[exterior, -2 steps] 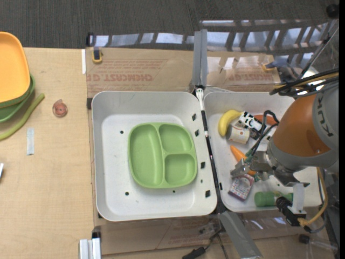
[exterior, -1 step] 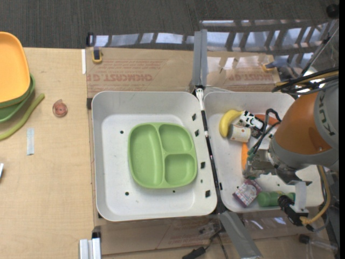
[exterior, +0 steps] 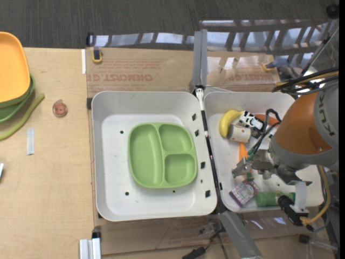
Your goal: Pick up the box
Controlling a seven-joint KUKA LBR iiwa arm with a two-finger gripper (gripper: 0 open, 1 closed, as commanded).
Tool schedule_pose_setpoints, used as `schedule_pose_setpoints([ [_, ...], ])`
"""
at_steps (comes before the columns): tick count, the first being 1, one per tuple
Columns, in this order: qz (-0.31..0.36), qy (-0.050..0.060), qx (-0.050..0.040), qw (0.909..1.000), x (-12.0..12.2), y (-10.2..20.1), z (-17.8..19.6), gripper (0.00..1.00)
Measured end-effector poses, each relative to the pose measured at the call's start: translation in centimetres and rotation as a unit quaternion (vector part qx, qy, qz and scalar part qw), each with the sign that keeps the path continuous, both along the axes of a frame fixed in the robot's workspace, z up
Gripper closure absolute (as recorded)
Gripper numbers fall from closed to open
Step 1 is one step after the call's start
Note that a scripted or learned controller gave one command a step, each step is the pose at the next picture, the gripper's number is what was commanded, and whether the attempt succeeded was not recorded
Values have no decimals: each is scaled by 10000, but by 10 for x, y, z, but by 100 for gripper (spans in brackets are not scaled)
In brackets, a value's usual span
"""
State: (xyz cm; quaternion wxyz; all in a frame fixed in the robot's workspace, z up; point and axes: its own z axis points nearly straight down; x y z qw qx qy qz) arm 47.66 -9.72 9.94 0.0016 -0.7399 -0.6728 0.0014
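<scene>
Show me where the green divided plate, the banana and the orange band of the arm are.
green divided plate [exterior: 161, 155]: camera view, centre ridge.
banana [exterior: 228, 121]: camera view, middle of peel.
orange band [exterior: 302, 128]: camera view, upper curved surface.

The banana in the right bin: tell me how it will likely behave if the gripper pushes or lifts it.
The banana is curved and rounded, so a push would probably make it pivot or rock, not slide straight. Its skin looks smooth, so fingers might slip off the curve. It lies against the cup-like item near the right bin's left wall, so a nudge would likely shift that neighbour too.
</scene>
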Motion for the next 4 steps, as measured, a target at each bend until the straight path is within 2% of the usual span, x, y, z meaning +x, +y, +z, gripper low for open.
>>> schedule_pose_setpoints([
  [1,-335,0,1,9994,0,0,-9,0],
  [2,-499,-7,-8,9988,0,3,36,0],
  [3,-1141,-5,-14,9935,1,57,91,0],
  [4,-1271,4,-14,9919,0,0,82,0],
])
